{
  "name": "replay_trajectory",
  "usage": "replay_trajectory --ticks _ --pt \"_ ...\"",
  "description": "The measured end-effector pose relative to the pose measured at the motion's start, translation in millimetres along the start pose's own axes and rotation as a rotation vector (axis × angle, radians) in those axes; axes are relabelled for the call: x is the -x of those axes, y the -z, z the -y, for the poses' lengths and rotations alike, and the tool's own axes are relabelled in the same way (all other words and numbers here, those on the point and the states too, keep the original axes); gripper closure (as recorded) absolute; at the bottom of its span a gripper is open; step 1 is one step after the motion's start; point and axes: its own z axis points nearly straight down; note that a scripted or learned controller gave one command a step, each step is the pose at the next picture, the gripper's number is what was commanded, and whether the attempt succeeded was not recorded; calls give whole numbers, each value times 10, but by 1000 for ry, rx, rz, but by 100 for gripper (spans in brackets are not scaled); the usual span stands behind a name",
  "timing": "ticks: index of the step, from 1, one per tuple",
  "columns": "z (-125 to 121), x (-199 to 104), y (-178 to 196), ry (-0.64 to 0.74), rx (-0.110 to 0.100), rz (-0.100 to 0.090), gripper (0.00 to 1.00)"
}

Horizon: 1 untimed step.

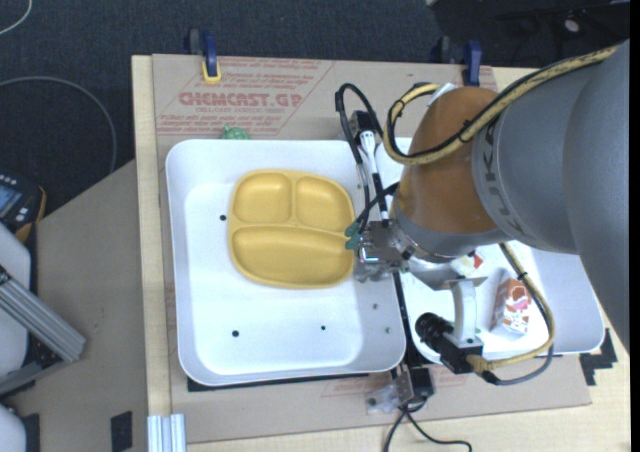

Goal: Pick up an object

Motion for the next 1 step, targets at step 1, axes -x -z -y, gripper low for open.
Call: replay_trajectory --ticks 1 --pt "-21 47 1740 -2 16 -3 100"
